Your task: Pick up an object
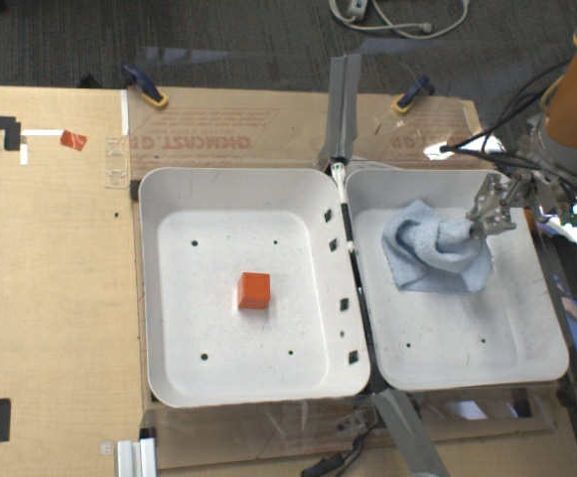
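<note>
Orange-red block (pixel 254 291) on the left white bin (pixel 169 266); pale blue cloth (pixel 432 256) in the right white bin (pixel 526 346); tan bench (pixel 40 296), plain throughout.

You have two candidates: a small orange-red cube (pixel 254 291) sitting flat near the middle of the left bin (pixel 169 266), and a crumpled pale-blue cloth (pixel 432 254) bunched in the right bin (pixel 526 346), its upper right corner raised, well apart from the cube.

**The bench and what rests on it**

The bench (pixel 40 296) has a pale wooden top. Two white bins lie on it side by side, the left bin (pixel 164 296) and the right bin (pixel 536 356), upon brown cardboard (pixel 228 132).
</note>
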Controlling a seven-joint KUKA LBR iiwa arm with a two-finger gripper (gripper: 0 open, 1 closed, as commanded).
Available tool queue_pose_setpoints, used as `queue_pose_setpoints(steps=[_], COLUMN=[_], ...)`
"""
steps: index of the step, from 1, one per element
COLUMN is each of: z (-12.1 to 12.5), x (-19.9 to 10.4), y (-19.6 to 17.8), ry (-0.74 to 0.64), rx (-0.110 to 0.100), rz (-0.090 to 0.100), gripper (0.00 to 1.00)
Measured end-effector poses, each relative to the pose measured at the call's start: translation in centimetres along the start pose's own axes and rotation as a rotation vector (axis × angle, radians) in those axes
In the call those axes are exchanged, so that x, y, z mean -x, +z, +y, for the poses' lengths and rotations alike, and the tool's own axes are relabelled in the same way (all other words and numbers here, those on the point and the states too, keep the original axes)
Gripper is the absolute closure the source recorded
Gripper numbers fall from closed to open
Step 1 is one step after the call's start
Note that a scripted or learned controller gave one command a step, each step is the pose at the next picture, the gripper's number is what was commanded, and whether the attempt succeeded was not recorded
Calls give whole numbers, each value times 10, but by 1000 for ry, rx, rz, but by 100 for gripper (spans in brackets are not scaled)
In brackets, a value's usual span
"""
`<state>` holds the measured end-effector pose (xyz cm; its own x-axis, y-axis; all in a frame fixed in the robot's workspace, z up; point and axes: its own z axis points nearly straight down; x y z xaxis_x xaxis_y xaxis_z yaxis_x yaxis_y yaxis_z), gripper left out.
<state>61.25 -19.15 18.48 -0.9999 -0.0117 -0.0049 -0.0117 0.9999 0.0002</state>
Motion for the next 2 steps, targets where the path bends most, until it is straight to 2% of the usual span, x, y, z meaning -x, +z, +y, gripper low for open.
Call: queue_pose_setpoints(steps=[1,2], z=[-14,-1], x=[7,-24], y=[9,47], ry=[-422,-472], rx=[1,3], rz=[-2,0], gripper=[100,100])
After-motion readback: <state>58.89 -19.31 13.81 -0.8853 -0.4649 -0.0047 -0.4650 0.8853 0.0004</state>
